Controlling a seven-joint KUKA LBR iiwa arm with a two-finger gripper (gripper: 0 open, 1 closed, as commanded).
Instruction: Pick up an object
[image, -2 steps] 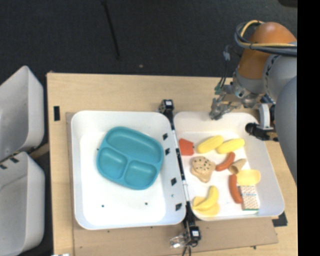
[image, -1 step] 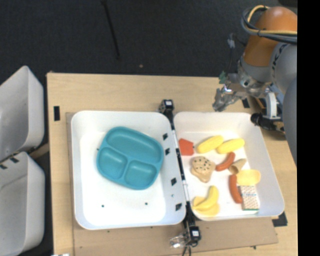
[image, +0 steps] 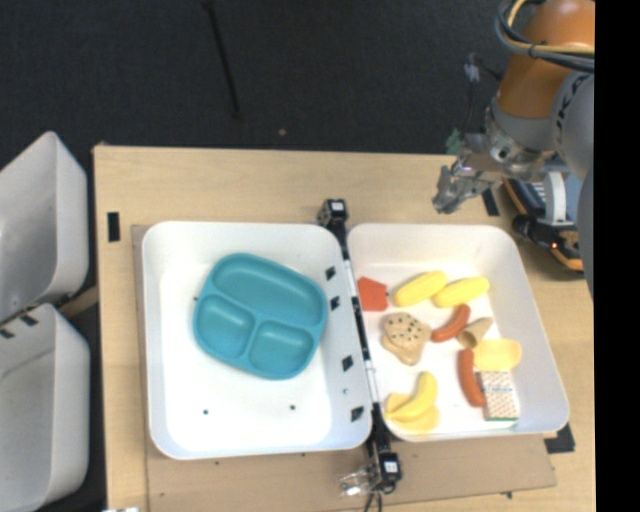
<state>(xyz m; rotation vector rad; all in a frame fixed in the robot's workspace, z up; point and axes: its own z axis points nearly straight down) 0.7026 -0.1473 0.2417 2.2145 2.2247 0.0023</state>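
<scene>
Dark floor lies all around a wooden counter (image: 120, 180) that carries two white bins side by side. The left bin (image: 170, 400) holds a blue plate (image: 260, 315) with three sections. The right bin (image: 530, 290) is full of toy food. I will use the spotted cookie (image: 405, 337) in the middle of that bin as my marker. Just up and left of the cookie is a small red block (image: 372, 293). Above it, toward the far wall of the bin, lie two yellow pieces (image: 420, 288) end to end. To its right is a red sausage (image: 450, 323), and further right a brown bit (image: 472, 332) and a flat yellow piece (image: 497, 353). Below the cookie, by the near wall, sits a yellow banana (image: 415, 403). Well to the right of that are another red sausage (image: 469, 377) and a little speckled box (image: 499, 394). The end effector (image: 455, 185) hangs above the counter, past the far wall of the right bin and well apart from all the food. It holds nothing, and it is too small and blurry to tell how wide it stands. The toys look light, hard and a bit slick. The banana seems a good pick, since it lies a little apart from the rest. I would pinch it across its thin middle, not along its length, so it does not slip out.
</scene>
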